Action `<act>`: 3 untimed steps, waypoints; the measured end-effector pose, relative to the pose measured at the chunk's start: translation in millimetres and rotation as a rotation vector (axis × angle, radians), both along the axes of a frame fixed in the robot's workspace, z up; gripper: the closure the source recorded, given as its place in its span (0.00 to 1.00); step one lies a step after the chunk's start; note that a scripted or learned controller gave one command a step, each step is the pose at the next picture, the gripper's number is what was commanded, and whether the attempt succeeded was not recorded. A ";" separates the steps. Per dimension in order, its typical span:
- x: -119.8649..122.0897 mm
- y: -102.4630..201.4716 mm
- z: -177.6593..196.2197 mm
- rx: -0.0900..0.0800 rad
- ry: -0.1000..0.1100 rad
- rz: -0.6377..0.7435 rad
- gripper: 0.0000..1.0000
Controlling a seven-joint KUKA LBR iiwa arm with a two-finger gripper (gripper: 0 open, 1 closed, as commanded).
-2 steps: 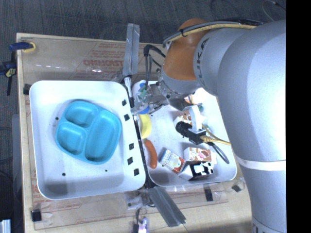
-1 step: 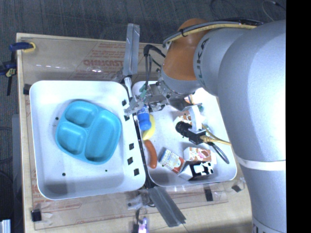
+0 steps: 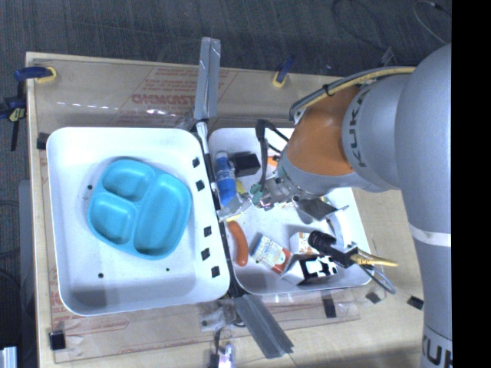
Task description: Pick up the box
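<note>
Right bin (image 3: 268, 225): the arm (image 3: 330, 140) reaches in from the right, and its grey-and-orange bulk covers most of the bin's back and right half; whatever lies beneath cannot be seen. The gripper (image 3: 259, 195) is low over the left-centre of this bin, close to the dividing wall. Its tip blurs into pale, glinting clutter, so I cannot tell whether it is wide, narrow or closed on anything. The box (image 3: 270, 253) is small and white with red and green print too small to read. It lies tilted on the bin floor near the front wall, apart from the gripper and towards the front. Just to the box's left is an orange sausage-shaped item (image 3: 238, 245). A clear bottle (image 3: 224, 179) with a blue cap lies along the dividing wall, its lower end lost near the gripper. Beside it, towards the back, is a small black item (image 3: 245, 162), kind not readable. Left bin (image 3: 77, 267): a blue divided plate (image 3: 138, 209), fully in view.
</note>
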State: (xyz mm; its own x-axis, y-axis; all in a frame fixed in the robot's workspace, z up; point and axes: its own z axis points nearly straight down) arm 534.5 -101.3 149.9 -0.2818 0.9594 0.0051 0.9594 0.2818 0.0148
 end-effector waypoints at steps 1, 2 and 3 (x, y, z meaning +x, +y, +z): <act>-7.0 -11.7 -10.2 0.017 -0.033 -0.005 0.00; -3.5 -14.2 -11.8 0.026 -0.019 -0.031 0.00; -7.7 -14.8 -13.0 0.026 -0.037 -0.026 0.00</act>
State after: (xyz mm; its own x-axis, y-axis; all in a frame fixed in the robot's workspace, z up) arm 526.8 -116.2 136.9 -0.2575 0.9661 0.0203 0.9650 0.2560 0.0576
